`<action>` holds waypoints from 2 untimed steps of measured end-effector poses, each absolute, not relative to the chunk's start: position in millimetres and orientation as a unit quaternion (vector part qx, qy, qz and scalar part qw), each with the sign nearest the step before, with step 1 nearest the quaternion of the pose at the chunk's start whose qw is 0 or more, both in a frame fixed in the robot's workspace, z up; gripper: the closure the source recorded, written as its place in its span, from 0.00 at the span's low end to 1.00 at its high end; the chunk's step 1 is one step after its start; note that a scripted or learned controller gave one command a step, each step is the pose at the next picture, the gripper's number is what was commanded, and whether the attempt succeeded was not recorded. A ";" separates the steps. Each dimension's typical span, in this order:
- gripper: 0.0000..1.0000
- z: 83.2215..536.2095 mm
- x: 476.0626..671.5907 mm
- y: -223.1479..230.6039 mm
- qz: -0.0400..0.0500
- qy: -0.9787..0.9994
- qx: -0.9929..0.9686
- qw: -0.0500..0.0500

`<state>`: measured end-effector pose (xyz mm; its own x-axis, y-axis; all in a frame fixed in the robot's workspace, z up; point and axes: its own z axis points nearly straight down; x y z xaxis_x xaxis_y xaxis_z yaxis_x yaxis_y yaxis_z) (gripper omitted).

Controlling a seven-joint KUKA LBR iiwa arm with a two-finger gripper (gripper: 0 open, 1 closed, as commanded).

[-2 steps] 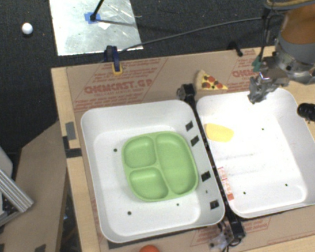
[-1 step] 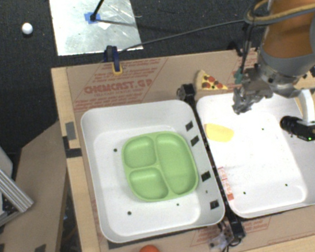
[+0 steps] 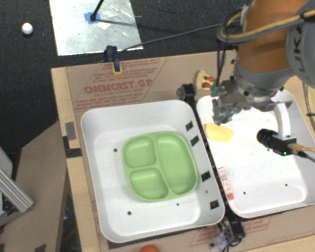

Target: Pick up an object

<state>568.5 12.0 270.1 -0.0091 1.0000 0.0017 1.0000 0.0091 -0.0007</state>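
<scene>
Nearby, a green divided plate [image 3: 158, 166] lies in the left bin [image 3: 101, 130]. We see the flat, pale-yellow piece [image 3: 221, 134] at ten o'clock in the right bin [image 3: 259, 187], just beneath the gripper [image 3: 223, 116]; its jaws' state we cannot tell.

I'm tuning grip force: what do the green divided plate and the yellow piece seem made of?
The green divided plate looks like moulded plastic, smooth with a soft sheen: even colour, rounded compartment walls. The yellow piece looks flat and dull, perhaps foam or soft plastic; too small to tell.
</scene>
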 end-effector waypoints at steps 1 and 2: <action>1.00 262.4 540.1 58.0 0.000 -0.710 -0.704 0.001; 1.00 231.4 515.7 106.6 0.000 -0.710 -0.704 0.002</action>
